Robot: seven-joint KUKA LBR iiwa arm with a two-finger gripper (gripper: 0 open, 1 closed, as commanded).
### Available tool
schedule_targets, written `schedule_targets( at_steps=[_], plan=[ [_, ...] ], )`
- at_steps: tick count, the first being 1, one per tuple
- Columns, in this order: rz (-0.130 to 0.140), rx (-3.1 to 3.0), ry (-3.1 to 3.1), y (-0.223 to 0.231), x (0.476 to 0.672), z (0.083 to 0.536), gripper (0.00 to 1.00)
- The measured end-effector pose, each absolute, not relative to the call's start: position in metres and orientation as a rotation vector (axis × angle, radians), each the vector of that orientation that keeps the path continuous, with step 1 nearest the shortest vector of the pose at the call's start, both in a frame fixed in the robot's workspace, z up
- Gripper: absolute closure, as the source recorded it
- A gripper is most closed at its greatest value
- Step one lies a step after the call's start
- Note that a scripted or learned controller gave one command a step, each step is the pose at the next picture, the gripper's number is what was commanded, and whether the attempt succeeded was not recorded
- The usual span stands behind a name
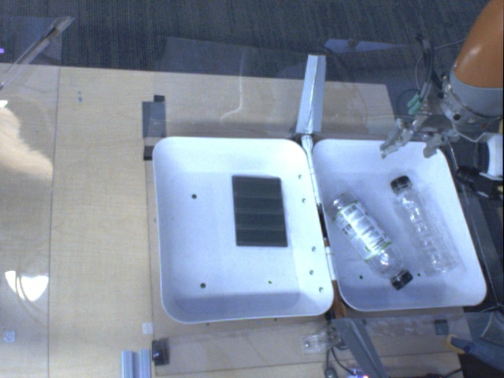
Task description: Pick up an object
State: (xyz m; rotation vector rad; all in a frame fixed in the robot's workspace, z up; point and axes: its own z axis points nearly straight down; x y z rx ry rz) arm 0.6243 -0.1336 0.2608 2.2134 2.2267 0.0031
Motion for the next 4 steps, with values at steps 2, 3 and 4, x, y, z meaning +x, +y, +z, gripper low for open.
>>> schedule_targets(
  at_steps=[2,3,4],
  plan=[
    [0.005,1.923,2.475,-0.205,0.585,0.158,0.00],
    [0.005,1.839,2.540,-0.204,0.553,0.098,0.00],
    [0.003,1.729,2.607,-0.141,0.571,0.091,0.00]
  ],
)
